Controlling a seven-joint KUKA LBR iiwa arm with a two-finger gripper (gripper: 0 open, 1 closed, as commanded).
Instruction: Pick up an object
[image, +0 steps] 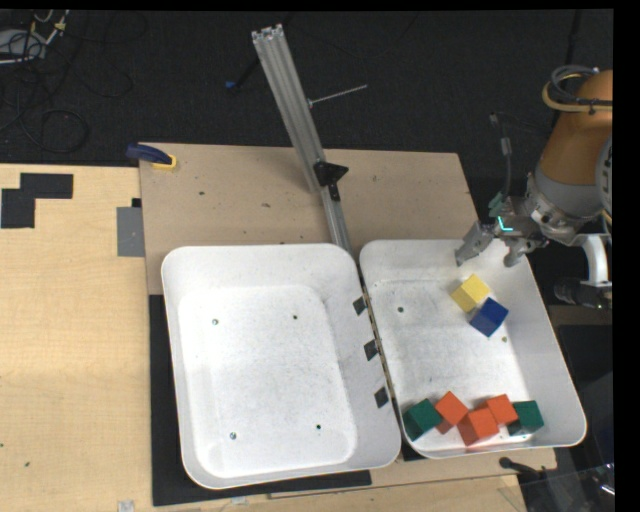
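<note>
My gripper hangs over the far right corner of the right bin, its two grey fingers spread open with nothing between them. Just below it lie a yellow block and a blue block, touching each other. Along the bin's near edge sits a cluster: a green block, an orange block, a second orange block, a third orange block and another green block.
The left bin lies beside the right one, joined by black clips. A slanted aluminium rail rises behind the bins. A blue and yellow clamp sits at the bench's far left corner.
</note>
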